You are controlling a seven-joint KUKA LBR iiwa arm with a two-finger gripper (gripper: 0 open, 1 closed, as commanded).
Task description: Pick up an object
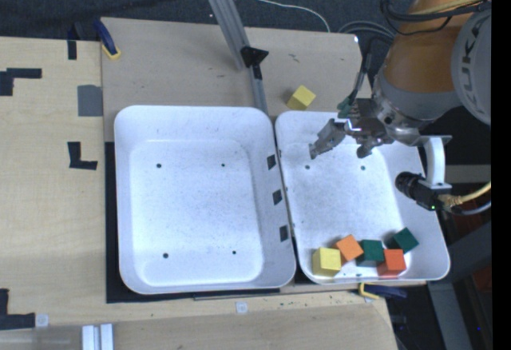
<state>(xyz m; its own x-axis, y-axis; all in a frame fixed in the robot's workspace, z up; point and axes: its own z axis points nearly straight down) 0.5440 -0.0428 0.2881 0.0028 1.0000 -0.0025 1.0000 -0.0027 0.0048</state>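
So, quick rundown of where this could go sideways:

Jaws: the grey two-finger gripper [342,141] hangs over the upper part of the right shallow white plastic bin [375,188], jaws spread open, nothing between them.

Targets: small blocks bunched in that bin's lower corner: yellow cube [326,260], orange cube [349,247], dark green cube [372,251], red-orange cube [394,261], another green cube [406,240]. All well apart from the gripper.

Stray: one more small yellow cube [302,97] sits on the tan worktop [176,69] just outside the bin's top rim, so probably not reachable in a normal bin pick.

Risk 1: if it drops straight down from here, it closes on bare bin floor, imo.

Risk 2: the blocks touch or nearly touch each other, so the fingers may not fit between them and could just shove the pile.

Risk 3: they're tight against the bin's lower wall, so a finger could land on the rim.

Left bin: the other white bin [196,196] isn't in play.
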